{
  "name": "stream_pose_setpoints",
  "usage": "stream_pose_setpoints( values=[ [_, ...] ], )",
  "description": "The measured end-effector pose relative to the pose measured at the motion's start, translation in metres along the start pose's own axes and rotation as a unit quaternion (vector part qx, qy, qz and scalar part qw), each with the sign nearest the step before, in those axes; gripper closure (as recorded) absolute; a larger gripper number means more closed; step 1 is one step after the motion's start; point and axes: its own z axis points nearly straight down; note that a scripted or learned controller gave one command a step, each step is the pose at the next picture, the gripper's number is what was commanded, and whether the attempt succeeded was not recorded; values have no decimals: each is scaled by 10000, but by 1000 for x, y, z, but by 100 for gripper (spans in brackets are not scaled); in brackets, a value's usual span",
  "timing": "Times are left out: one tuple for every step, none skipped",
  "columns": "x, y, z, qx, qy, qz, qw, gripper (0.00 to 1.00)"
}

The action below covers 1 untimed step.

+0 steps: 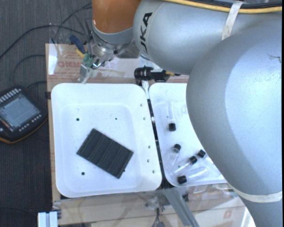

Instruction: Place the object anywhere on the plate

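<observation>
The end effector (87,66) is hanging above the far edge of the left bin (61,126), over the table's back strip near its left corner, below the orange band of the arm (203,41). It is small and cluttered in this view, and I cannot tell whether it is apart, together, or clamped on anything — nothing recognisable is showing at its tip.

The plate (105,153) — a dark, ribbed, rectangular slab — is lying flat in the left bin, toward the near side. From the end effector it is sitting nearer the camera and slightly to the right in the view. Its long axis is running diagonally, from upper left to lower right.

The likely objects, several small clear vials with black caps (187,167), are lying in the right bin (161,103), scattered along its near-left part, partly hidden under the arm's bulk. They are well apart from the end effector, across the divide between the 2 bins.

Judging from this, the pick is not yet done: the arm is facing a move rightward and toward the camera into the right bin, then back across to the plate.
</observation>
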Motion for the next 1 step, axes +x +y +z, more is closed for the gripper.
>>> stream_pose_setpoints(
  values=[
    [0,0,-9,-4,-7,2,10000,100]
  ],
)
